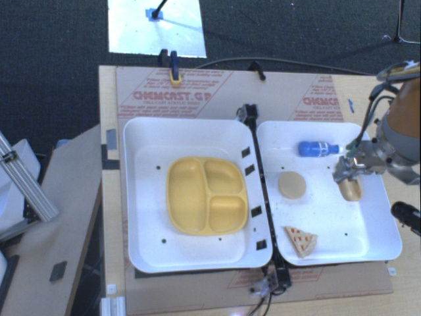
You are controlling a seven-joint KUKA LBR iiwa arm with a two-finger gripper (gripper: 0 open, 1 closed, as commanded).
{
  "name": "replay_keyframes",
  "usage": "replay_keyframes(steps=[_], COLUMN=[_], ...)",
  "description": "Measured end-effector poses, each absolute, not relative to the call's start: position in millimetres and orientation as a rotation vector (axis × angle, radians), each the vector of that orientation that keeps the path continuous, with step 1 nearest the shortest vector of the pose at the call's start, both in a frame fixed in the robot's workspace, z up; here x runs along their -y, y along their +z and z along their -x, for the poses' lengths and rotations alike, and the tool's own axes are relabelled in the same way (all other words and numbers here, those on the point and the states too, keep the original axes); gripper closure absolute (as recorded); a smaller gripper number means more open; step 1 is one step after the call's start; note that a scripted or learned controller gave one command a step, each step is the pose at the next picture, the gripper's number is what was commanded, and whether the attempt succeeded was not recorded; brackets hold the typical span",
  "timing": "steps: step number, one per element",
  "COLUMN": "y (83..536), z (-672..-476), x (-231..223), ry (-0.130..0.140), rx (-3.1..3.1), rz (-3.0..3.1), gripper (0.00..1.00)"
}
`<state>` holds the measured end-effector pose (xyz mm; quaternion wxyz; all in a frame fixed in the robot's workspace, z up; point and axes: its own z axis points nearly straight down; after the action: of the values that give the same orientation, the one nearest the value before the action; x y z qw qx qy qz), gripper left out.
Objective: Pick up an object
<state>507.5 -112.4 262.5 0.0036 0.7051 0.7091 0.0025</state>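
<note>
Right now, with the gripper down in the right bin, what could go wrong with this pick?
1. The gripper sits over a tan object near the right bin's wall; it may slip away or get pinned.
2. The blue bottle lies close by and might get knocked.

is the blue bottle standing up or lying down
Lying down. The bottle rests on its side in the right bin, its long axis running left-right across the bin floor, with its pale end pointing right.
</note>
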Motion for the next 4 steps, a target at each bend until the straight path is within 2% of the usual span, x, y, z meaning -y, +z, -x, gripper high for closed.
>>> replay_keyframes(steps=[1, 3, 4], y=[286.7, 286.3, 265.8], z=[-508.8, -554.1, -568.6], x=[112.7, 15.7, -29.7], ry=[0.004, 0.005, 0.002], rx=[-2.224, -2.23, -2.231], rz=[-2.213, -2.21, -2.212], gripper=[1.0, 1.0, 1.0])
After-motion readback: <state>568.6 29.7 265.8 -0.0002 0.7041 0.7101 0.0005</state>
